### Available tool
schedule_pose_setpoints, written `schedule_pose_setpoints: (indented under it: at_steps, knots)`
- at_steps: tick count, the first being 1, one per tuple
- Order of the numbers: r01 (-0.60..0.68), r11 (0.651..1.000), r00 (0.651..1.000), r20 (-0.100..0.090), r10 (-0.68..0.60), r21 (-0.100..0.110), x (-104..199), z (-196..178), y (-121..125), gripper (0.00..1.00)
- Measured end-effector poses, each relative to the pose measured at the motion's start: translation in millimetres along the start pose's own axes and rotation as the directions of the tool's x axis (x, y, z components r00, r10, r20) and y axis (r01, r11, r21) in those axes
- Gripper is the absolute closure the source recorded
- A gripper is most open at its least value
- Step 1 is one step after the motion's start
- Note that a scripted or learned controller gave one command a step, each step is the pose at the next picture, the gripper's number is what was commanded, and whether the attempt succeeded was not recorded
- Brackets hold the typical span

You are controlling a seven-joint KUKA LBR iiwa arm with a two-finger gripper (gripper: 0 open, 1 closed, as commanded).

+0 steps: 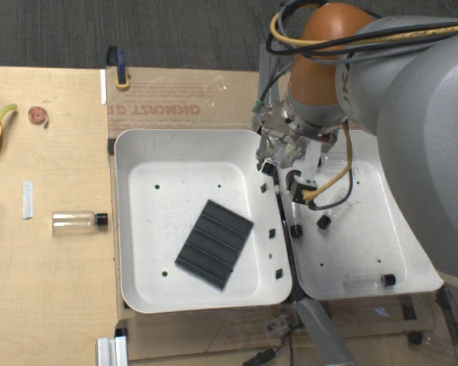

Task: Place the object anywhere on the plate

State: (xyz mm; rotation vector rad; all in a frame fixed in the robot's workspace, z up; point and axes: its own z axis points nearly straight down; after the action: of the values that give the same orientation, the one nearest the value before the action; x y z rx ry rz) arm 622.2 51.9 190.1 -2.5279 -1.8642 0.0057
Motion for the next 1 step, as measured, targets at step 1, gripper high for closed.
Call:
schedule_pose_setpoints:
  at_steps: [1]
  knots:
    - [0.136, 0.991, 0.991, 0.000, -0.136, 0.000, 101.1, -8.5, -10.7, 1.00]
